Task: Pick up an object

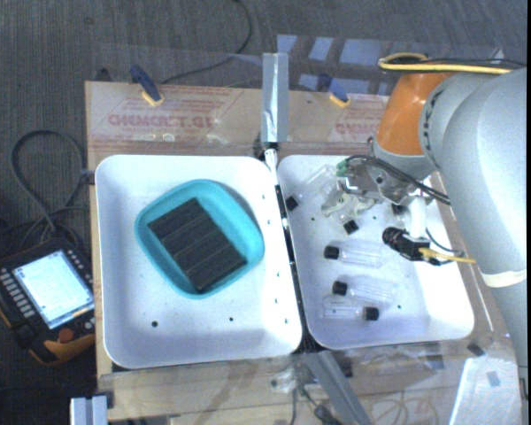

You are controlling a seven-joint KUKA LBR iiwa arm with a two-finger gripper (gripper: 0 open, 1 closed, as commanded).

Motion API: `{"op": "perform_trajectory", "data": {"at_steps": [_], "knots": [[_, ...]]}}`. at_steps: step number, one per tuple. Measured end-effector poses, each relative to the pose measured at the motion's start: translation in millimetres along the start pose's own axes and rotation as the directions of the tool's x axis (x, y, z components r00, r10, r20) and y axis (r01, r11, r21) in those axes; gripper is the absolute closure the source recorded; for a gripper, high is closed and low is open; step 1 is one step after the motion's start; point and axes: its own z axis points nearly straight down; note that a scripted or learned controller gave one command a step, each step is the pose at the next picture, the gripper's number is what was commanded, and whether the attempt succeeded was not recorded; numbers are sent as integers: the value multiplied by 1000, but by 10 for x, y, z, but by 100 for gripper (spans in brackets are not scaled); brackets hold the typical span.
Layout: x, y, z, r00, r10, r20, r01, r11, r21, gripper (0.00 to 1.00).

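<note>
Nearest the lens, the grey arm (pixel 491 175) with its orange band (pixel 405 118) fills the right side, reaching in over the right bin (pixel 442 312). Gripper (pixel 350 193): low over the upper part of that bin, among the clutter; its state cannot be told from here, since clear plastic and cabling blur together at the tip. Right bin contents: several clear vials with black caps, one (pixel 354 255) near the middle, another (pixel 363 288) below it, a third (pixel 350 311) near the front wall, plus a loose black cap (pixel 290 203) by the left wall and a clear piece (pixel 323 180) just beside the gripper. Any of these is a candidate for the pick; nothing is visibly held. Left bin (pixel 124 326): one teal dish (pixel 150 224) carrying a dark ribbed block (pixel 197 243), well apart from the arm. Off the bench at left: a handheld pendant (pixel 44 295) with a lit screen. Risks, as judged: the vials are smooth, round and see-through, so a closing grasp may squeeze one sideways and send it rolling; pieces lying close together near the tip could be nudged or caught two at once; a descent near the bin wall could strike the rim.
</note>
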Motion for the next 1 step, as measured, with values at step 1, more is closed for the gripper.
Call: {"op": "perform_trajectory", "data": {"at_steps": [1], "knots": [[218, 107, -1080, 988, 156, 1, -156, 988, -21, 100]]}}
